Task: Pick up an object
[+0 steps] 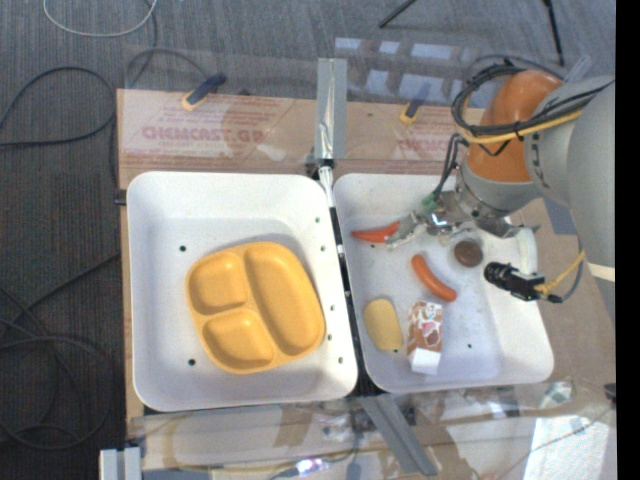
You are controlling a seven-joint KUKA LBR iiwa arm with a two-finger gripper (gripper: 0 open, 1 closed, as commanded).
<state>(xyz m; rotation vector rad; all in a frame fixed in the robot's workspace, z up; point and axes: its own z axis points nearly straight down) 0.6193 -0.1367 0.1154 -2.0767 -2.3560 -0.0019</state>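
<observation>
Looking down at a slant from the one camera view: two shallow white bins side by side on a brown cardboard-covered bench. In the left white bin (pixel 150 268), a yellow plastic three-compartment tray (pixel 256 305), lying flat near the middle. In the right white bin (pixel 520 358), a red chilli-shaped toy (pixel 377 234) near the upper left, an orange sausage-shaped toy (pixel 433 277) near the centre, a pale yellow oval potato-like toy (pixel 382 325) lower left, a small red-and-white carton (pixel 425 336) just beside it, a small brown round disc (pixel 467 254) toward the right. Reaching in from the right, the grey arm with orange band (pixel 505 128), its gripper (pixel 418 224) low over the bin's upper part, tips right at the chilli's right end. Cannot tell how far apart the tips stand, nor whether anything is gripped.
</observation>
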